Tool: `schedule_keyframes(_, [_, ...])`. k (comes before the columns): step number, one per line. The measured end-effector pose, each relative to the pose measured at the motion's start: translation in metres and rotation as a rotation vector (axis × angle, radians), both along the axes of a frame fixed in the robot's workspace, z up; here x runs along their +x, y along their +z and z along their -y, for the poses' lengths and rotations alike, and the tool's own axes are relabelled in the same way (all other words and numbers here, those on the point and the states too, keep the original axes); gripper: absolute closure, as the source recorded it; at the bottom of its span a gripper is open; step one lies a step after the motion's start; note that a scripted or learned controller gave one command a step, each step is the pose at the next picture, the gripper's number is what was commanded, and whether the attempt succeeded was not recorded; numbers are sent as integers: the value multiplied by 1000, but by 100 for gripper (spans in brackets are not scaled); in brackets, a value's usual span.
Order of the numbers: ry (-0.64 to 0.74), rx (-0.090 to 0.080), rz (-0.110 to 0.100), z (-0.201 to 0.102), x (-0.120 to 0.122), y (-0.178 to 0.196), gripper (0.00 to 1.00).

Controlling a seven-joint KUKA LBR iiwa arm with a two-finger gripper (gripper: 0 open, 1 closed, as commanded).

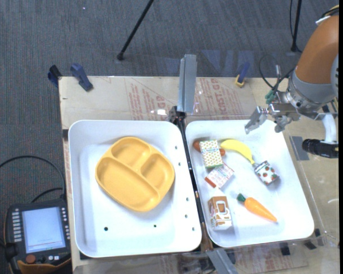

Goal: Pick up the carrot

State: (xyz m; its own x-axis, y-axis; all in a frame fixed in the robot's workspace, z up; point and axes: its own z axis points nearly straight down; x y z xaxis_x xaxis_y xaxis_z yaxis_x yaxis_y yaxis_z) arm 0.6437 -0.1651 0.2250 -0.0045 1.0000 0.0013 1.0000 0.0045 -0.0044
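1. Currently, the carrot [256, 208] is lying in the right bin [291, 153], toward its near right part, with the green top pointing left and the orange tip pointing right and near.
2. The gripper [267, 119] is hovering over the far right edge of the right bin, well apart from the carrot.
3. The two fingers are standing apart, with nothing showing between them.
4. The arm [319, 56], grey with an orange band, is reaching in from the right.
5. A banana [239, 149] is lying in the far middle of the right bin, just to the right of a small green-and-white box [211, 153].
6. A red-and-white packet [219, 177] is resting just on the near side of that box.
7. A small carton with a red pattern [266, 172] is sitting to the right of the banana's near end, between the banana and the carrot.
8. A brown-and-white carton [219, 213] is lying to the left of the carrot, near the bin's near left corner.
9. A yellow divided plate [135, 172] is sitting in the middle of the left bin [83, 221].
10. A handheld screen unit [39, 233] is lying on the floor to the near left of the bench.
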Motion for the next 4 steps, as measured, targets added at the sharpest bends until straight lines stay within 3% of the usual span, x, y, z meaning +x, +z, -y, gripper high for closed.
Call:
schedule_keyframes(1, [122,1,0,-15,-62,-73,0])
schedule_keyframes(2, [347,3,0,-13,-144,-140,0])
schedule_keyframes(3, [340,5,-3,-12,-145,-132,100])
schedule_keyframes(4, [402,2,0,-61,-135,-82,100])
